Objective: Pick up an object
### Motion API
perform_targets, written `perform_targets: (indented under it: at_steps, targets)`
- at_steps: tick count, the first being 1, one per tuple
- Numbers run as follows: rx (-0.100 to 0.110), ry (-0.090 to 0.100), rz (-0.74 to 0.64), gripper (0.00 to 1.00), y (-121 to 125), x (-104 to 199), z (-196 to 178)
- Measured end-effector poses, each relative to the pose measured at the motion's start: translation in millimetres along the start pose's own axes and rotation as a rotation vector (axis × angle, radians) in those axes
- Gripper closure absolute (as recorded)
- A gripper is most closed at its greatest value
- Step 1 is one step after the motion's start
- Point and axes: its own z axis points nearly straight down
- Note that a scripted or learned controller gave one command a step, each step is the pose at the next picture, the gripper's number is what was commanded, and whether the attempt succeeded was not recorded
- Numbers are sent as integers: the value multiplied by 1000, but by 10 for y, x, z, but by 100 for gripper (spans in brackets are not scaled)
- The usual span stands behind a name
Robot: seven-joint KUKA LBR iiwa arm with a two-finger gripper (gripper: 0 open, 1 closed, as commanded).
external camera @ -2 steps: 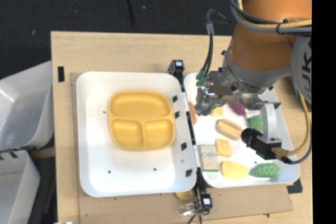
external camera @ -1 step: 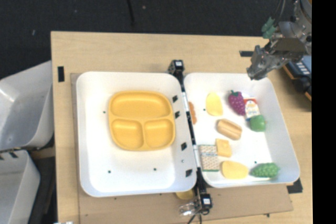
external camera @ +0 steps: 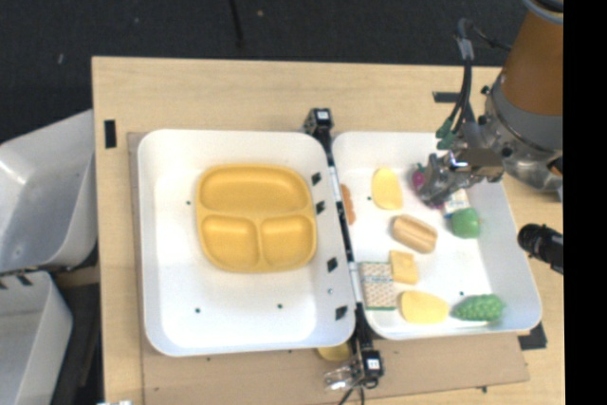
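Seemingly low in the right bin (external camera: 512, 232), the claw (external camera: 438, 180), its opening impossible to judge, sits at a purple object (external camera: 424, 182) beside a green ball (external camera: 464, 223), so crowding may spoil the grasp.

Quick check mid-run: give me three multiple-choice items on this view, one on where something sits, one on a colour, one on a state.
1. Where is the yellow divided tray?
A. left bin
B. right bin
C. on the bench

2. What colour is the round item just below the end effector?
A. red
B. green
C. blue

3. How does the tray lie?
A. upside down
B. on edge
C. flat, compartments up

Answers: 1 A, it lies in the left bin. 2 B, it shows green against the right bin. 3 C, its three compartments face the camera.
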Motion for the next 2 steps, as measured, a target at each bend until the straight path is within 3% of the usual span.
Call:
perform_targets:
  at_steps: [1,2]
  targets:
    - [-7,2,-10,100,9,849,451]
    - [-19,5,-11,100,4,1267,-540]
